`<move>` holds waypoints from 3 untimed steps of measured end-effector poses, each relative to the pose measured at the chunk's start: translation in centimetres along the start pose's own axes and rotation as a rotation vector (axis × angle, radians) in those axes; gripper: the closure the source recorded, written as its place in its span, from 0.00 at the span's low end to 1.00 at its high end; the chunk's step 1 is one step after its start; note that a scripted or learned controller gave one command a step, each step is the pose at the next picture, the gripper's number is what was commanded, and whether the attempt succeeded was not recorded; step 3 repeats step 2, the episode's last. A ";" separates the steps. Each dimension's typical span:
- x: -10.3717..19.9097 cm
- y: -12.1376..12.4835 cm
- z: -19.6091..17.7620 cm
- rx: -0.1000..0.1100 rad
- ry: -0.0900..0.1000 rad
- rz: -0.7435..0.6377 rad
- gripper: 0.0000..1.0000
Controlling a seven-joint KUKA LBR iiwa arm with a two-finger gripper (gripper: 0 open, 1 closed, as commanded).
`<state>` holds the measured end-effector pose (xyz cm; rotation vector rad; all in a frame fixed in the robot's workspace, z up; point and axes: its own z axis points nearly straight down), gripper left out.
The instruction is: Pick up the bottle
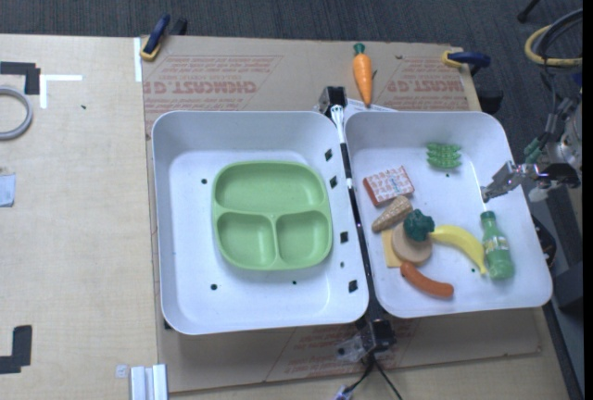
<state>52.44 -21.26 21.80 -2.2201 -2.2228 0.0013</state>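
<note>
The green bottle (496,246) lies in the right bin (463,125), near its right wall, just beside the banana (459,243). My gripper (505,179) hovers at that bin's right rim, above the bottle and apart from it; I cannot tell how it is set. I judge I should come straight down over the bottle's body, clear of banana and wall, and close across its width.
</note>
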 end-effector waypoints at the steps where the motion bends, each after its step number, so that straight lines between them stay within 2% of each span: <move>1: -0.3 -0.2 12.7 0.003 0.013 -0.035 0.00; 2: -0.7 -0.2 11.6 -0.001 0.003 -0.031 1.00; 3: -0.7 -0.2 11.6 -0.001 0.003 -0.031 1.00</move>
